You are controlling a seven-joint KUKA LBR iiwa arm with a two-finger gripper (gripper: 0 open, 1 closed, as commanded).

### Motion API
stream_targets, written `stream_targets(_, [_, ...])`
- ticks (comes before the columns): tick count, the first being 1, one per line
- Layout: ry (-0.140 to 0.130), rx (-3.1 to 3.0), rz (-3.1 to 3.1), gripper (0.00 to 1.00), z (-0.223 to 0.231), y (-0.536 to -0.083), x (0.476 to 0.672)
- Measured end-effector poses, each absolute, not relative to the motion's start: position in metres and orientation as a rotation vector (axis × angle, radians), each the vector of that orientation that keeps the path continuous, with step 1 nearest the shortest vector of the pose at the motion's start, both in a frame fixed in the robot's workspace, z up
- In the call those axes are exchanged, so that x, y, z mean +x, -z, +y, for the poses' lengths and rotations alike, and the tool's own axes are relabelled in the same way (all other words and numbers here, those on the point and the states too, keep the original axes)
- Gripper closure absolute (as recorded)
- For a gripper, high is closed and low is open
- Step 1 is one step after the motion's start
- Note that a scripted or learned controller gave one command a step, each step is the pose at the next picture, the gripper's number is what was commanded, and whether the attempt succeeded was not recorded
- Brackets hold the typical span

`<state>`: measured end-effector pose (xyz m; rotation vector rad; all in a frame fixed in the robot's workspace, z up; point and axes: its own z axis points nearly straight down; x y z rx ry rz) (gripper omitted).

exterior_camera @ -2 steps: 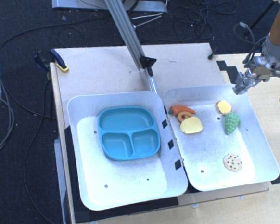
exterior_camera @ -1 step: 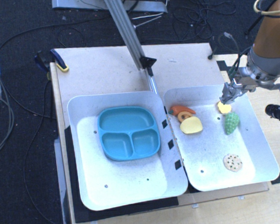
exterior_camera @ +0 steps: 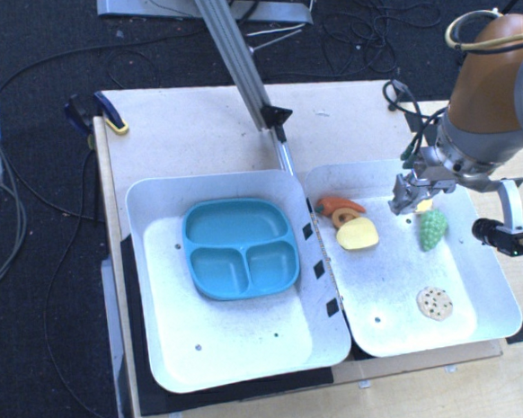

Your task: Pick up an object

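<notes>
Overhead slant on two shallow white bins side by side: left bin (exterior_camera: 164, 346) with a blue divided plate (exterior_camera: 242, 247); right bin (exterior_camera: 486, 308) with the loose pieces. Grey arm (exterior_camera: 491, 95) with an orange band, entering from the right.

Gripper (exterior_camera: 411, 196) low over the far part of the right bin, just left of a green bumpy piece (exterior_camera: 433, 229) — perhaps toy broccoli — and apparently above a small yellowish scrap (exterior_camera: 424, 206) beside it. Finger spread not readable at this size and angle; nothing visibly held between them.

Candidate objects, all in the right bin: an orange piece (exterior_camera: 341, 208) near the left wall, touching or just beside a pale yellow lump (exterior_camera: 357, 234); the green piece toward the right; a speckled cookie (exterior_camera: 435, 303) at the near side, well apart from the rest.

Step in hand, as judged: approach or descent, with no grasp yet evident. Likeliest target — the green piece or the yellowish scrap, being closest to the tool.

Next move, as judged: centring over one piece, a straight drop to the bin floor, closure, then a lift. Main hazard: an off-centre closure nudging the green piece aside.
</notes>
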<state>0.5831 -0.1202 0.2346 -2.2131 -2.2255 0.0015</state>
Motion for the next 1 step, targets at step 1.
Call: stream_targets(1, [-0.001,-2.213,-2.226,1.00,-0.0729,-0.2425,0.5591])
